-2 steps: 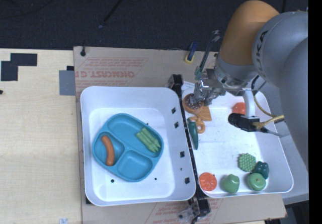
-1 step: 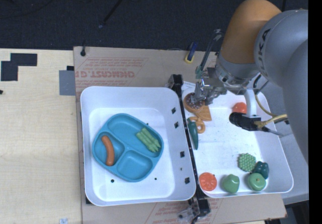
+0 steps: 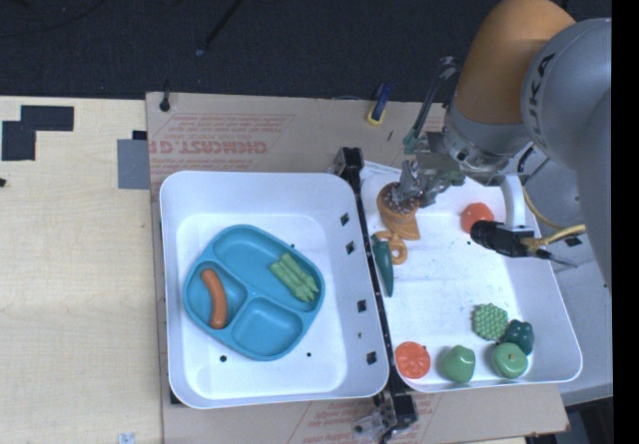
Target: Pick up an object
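My gripper [image 3: 410, 195] is low over the far left corner of the right bin [image 3: 559, 317]. It sits right on top of a tan, pear-shaped toy [image 3: 400, 218] and hides that toy's upper part. An orange ring [image 3: 392, 251] and a dark green pepper [image 3: 383, 270] lie just in front of the toy, along the bin's left wall. A red-orange ball [image 3: 477, 217] rests to the gripper's right.
At the right bin's near edge lie an orange tomato [image 3: 411, 360], two green apples [image 3: 457, 364] [image 3: 508, 360], a bumpy green fruit [image 3: 489, 320] and a dark teal piece [image 3: 518, 334]. The left bin [image 3: 180, 203] holds a blue divided plate [image 3: 250, 332] with a sausage [image 3: 215, 297] and green beans [image 3: 297, 275].
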You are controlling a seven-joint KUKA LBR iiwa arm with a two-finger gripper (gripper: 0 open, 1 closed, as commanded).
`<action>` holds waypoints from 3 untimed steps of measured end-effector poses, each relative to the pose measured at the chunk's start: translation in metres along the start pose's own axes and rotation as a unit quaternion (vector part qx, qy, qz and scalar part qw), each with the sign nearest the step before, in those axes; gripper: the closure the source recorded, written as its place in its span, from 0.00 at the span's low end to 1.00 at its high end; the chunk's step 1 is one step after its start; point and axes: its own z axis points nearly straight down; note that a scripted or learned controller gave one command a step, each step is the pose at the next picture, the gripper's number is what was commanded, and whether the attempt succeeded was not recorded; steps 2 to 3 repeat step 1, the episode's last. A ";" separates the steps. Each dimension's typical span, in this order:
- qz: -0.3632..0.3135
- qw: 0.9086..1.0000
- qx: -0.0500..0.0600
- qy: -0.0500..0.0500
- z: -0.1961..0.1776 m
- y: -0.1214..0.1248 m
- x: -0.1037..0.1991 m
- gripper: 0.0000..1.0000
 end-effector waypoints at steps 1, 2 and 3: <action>-0.001 1.000 0.000 0.000 0.005 0.009 0.015 1.00; -0.001 1.000 0.000 0.000 0.005 0.009 0.015 1.00; -0.001 1.000 0.000 0.000 0.005 0.009 0.015 1.00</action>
